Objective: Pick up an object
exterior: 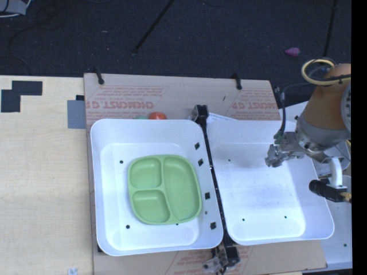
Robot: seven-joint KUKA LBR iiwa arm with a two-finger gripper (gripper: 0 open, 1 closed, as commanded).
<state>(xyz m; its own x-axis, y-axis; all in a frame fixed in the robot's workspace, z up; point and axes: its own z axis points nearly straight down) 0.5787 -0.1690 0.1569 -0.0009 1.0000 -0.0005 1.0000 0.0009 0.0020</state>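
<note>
A pale wooden surface (43, 171) fills the left, marked with dark squares, beside a cardboard sheet (172, 99) whose red lettering reads upside down. On it sit two white bins. The left bin (109, 139) holds a green plate (165, 188), a rounded rectangle with three compartments (two small ones toward the left, one long one at right); its long axis runs nearly top to bottom, tilted slightly so the upper end leans left. It lies flat in the bin's middle. Just behind that bin's far wall a small red-orange thing (157, 116) peeks up, mostly hidden, and what it is cannot be told. Black clips (202, 114) join the bins along their shared edge. The right bin (258, 211) shows a bare, scuffed floor. At its right side the hand (275, 156) hangs low over the bin floor, well apart from the plate; whether it is open or closed cannot be told, being small and dark. The arm (324, 113) is cut off at the right.
</note>
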